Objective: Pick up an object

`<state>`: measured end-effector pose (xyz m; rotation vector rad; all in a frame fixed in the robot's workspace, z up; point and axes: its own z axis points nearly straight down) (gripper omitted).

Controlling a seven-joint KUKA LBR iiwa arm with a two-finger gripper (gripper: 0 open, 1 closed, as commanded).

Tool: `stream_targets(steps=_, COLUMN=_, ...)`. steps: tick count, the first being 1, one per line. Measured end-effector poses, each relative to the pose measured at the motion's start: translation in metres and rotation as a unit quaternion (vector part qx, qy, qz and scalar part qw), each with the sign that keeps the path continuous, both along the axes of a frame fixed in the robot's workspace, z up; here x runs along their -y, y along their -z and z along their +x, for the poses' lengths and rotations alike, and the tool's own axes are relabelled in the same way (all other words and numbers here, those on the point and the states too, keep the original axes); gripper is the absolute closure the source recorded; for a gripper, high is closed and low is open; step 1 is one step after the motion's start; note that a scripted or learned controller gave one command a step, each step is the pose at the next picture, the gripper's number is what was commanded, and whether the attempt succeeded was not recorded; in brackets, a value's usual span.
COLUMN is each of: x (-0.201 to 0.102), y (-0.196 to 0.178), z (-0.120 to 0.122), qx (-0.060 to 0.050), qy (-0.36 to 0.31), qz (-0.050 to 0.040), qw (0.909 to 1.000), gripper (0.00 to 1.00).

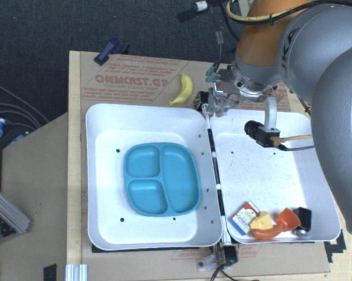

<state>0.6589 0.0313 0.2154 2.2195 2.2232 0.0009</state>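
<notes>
bins (pixel 105 138): smooth white plastic | tray (pixel 162 179): matt blue plastic | arm (pixel 329 63): satin grey

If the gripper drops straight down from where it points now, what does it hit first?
Most likely the rim where the two white bins meet, at their far end. The gripper hangs over that seam, pointing down. The banana lies off to its left. Depth is unclear from this slanted view.

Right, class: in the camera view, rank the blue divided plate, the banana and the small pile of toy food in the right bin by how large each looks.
1. blue divided plate, clearly largest.
2. pile of toy food in the right bin's near corner.
3. banana, smallest, though it lies farther from the camera, so its gap to the pile is unsure.
</notes>
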Motion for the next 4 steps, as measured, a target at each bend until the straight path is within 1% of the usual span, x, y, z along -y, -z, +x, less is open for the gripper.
stream_targets(steps=1, x=0.063, y=-0.055, z=0.008, qx=0.001, qy=0.002, qz=-0.0008, qw=1.0, gripper=1.0)
stream_targets(steps=2, x=0.022, y=0.032, z=0.007, qx=-0.002, qy=0.0, qz=0.0003, qw=1.0, gripper=1.0)
stream_targets(steps=3, x=0.022, y=0.02, z=0.008, qx=0.0, qy=0.0, qz=0.0001, qw=1.0, gripper=1.0)
stream_targets(steps=4, x=0.091, y=-0.056, z=0.008, qx=0.001, qy=0.001, qz=-0.0009, qw=1.0, gripper=1.0)
